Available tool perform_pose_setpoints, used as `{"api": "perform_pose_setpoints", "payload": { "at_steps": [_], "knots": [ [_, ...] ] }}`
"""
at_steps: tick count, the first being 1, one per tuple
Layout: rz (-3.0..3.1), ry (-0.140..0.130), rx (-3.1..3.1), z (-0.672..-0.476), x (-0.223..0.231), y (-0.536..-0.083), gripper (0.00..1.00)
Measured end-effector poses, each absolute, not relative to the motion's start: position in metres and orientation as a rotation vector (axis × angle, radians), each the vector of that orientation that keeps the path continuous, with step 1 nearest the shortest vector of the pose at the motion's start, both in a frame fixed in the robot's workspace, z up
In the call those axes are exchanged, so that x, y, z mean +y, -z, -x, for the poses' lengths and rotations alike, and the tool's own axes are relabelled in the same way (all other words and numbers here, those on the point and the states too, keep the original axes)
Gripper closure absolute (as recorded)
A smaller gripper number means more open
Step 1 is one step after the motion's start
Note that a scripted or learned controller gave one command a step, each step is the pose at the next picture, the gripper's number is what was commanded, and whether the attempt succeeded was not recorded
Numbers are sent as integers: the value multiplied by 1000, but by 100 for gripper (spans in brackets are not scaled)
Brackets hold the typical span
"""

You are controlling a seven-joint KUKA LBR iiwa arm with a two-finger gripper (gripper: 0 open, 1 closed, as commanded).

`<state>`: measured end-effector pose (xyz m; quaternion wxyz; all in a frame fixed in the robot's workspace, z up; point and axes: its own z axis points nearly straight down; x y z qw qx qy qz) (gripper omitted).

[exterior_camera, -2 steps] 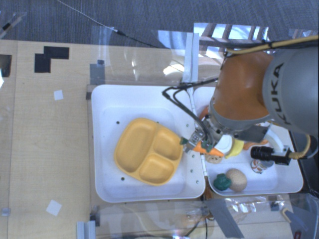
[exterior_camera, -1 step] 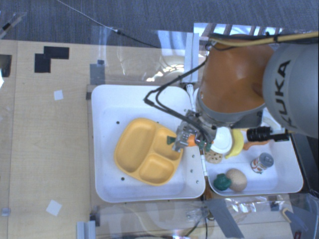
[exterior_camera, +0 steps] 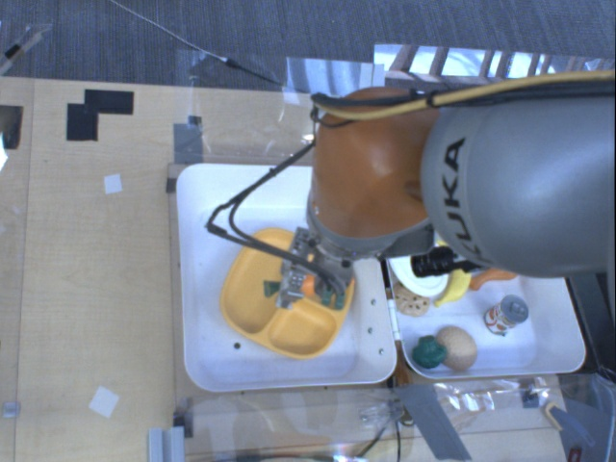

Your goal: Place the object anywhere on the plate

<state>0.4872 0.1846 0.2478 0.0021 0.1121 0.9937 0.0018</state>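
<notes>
The gripper [exterior_camera: 306,282] sits low over the yellow plate [exterior_camera: 252,301] in the left bin [exterior_camera: 197,258], pinching a small orange and green object [exterior_camera: 310,282] above the plate's right edge. Dropped here, it could roll off into the bin.

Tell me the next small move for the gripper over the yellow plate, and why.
Probably open and lift straight up. The gripper sits low over the yellow plate in the left bin, with something orange and green at its fingers, apparently already above the plate.
</notes>
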Motion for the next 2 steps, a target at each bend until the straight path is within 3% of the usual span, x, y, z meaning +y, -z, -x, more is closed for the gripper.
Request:
{"api": "perform_pose_setpoints", "payload": {
  "at_steps": [1, 2],
  "knots": [
    [-1038, -8, 2957, -489, 143, -275, 100],
    [-746, -7, 3046, -488, 191, -285, 100]
  ]
}}
